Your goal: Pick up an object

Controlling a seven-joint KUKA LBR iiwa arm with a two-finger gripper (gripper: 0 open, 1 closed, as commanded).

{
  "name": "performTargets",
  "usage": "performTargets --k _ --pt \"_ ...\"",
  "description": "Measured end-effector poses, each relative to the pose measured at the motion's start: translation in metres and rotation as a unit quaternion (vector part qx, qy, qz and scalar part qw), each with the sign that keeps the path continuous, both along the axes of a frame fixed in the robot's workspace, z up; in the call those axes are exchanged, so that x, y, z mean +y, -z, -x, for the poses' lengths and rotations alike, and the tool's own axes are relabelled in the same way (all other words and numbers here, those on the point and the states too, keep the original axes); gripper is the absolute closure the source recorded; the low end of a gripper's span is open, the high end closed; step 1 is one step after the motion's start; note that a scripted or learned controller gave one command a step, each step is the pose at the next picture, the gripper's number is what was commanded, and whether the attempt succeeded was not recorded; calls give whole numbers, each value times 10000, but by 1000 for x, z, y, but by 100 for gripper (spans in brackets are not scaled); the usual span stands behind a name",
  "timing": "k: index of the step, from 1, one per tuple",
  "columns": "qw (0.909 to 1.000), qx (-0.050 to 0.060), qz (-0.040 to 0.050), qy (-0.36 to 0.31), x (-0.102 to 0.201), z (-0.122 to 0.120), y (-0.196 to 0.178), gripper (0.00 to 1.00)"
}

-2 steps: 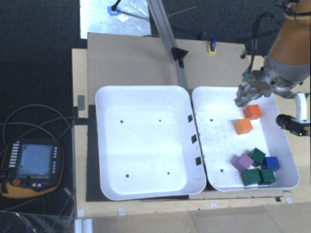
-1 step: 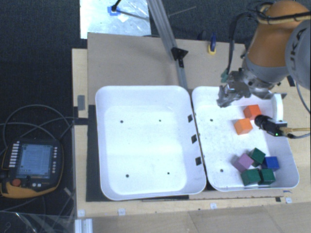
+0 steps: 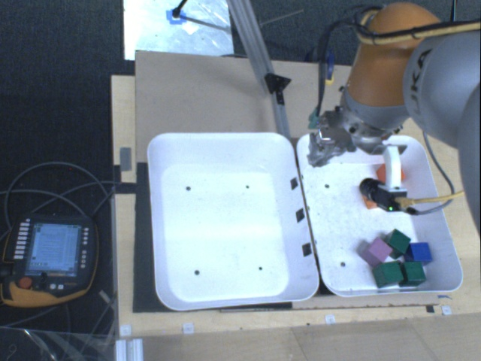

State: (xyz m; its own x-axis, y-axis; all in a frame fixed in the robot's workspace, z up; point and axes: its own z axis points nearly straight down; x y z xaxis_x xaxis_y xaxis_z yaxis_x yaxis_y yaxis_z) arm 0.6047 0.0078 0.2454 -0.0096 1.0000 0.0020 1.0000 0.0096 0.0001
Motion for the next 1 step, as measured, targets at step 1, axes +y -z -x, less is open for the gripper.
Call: performTargets --k 1 --pt "10000 -16 -4 -6 54 -19 -4 100"
